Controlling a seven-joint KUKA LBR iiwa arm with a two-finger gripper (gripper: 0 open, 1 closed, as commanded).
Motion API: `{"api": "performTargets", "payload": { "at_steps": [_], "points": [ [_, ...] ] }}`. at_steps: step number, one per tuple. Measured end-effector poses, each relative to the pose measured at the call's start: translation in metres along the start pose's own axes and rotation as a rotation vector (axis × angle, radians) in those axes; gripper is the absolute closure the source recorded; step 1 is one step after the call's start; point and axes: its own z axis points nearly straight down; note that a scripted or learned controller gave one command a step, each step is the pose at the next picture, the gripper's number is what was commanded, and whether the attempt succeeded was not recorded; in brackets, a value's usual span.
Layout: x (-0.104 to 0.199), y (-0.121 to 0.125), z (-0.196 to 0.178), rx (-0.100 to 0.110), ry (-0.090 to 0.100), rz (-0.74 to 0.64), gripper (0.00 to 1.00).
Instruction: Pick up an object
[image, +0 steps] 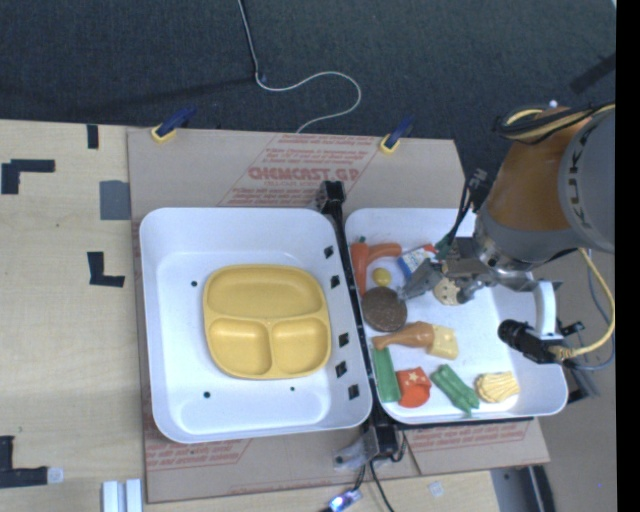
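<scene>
Gripper hangs over the upper middle of the right bin, its dark fingers spread with nothing between them, above a crowd of toy foods. Just below sits the brown round patty, flat and low, touching the drumstick; the carrot lies near the divider. Risk: a descent here may wedge a finger on a neighbouring piece or slide off the patty's shallow edge, closing on air. Yellow divided plate rests in the left bin.
</scene>
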Motion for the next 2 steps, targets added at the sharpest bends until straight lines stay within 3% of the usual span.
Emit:
{"api": "performTargets", "payload": {
  "at_steps": [1,2],
  "points": [
    [0.000,0.002,-0.004,-0.008,-0.001,-0.003,0.00],
    [0.008,-0.004,0.047,-0.003,0.000,-0.003,0.00]
  ]
}}
